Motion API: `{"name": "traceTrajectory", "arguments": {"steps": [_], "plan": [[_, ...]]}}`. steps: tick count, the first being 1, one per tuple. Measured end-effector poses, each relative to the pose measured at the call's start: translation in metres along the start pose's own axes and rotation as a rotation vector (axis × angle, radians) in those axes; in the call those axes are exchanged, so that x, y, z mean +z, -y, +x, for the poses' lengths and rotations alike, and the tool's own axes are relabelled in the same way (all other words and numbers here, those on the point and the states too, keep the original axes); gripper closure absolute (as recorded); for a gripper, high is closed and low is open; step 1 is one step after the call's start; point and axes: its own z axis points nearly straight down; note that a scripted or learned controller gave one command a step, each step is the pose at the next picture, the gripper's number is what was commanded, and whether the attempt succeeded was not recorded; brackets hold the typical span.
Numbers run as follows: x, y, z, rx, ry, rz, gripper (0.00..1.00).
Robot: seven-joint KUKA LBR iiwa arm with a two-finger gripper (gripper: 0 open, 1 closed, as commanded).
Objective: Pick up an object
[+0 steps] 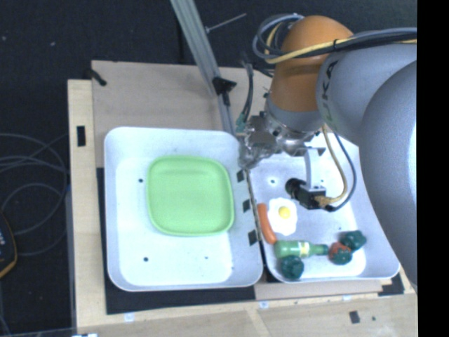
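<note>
Camera view puts the gripper (254,148) above the right bin (379,262), its grasp impossible to tell, fried egg toy (283,216) unpicked, so pickup remains.

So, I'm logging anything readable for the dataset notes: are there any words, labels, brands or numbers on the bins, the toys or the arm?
None can be read. The green plate, the fried egg toy, the green bottle and both white bins carry no visible lettering, and neither does the grey and orange arm.
</note>
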Motion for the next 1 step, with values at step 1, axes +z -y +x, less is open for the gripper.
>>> {"name": "traceTrajectory", "arguments": {"steps": [1], "plan": [[0.0086, -0.0201, 0.0457, 0.0, 0.0, 0.0, 1.0]]}}
